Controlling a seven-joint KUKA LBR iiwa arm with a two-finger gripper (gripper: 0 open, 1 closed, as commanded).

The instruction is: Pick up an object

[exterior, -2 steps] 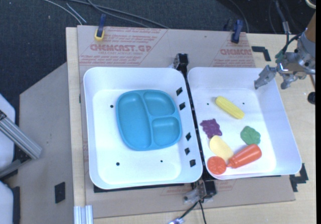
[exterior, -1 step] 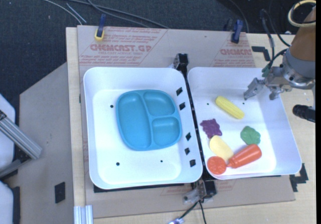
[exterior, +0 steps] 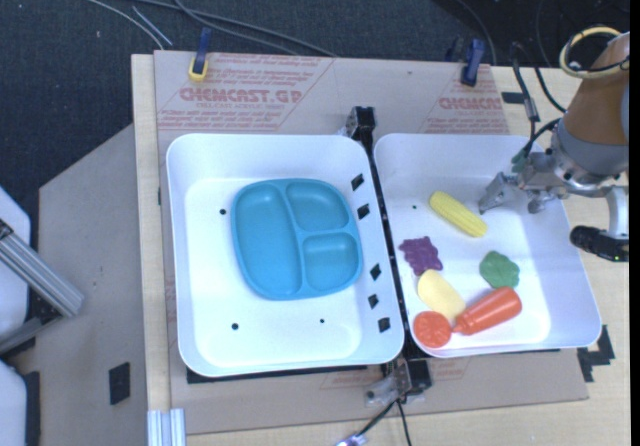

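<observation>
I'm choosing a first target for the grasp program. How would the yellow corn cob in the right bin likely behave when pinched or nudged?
The corn cob looks rounded and elongated, so a nudge across its length would probably roll it. It appears to be moulded toy food, likely stiff and light. It lies apart from the purple grapes, near the gripper, so a pinch across its narrow width seems feasible.

The arm (exterior: 600, 104) runs off the right edge, its upper part cut away; the pincer (exterior: 520, 192) is too small and dark to read its fingers; the carrot's (exterior: 490, 311) thin end hides part of the tomato (exterior: 432, 330); the surface's (exterior: 260, 84) print is blurred.
</observation>
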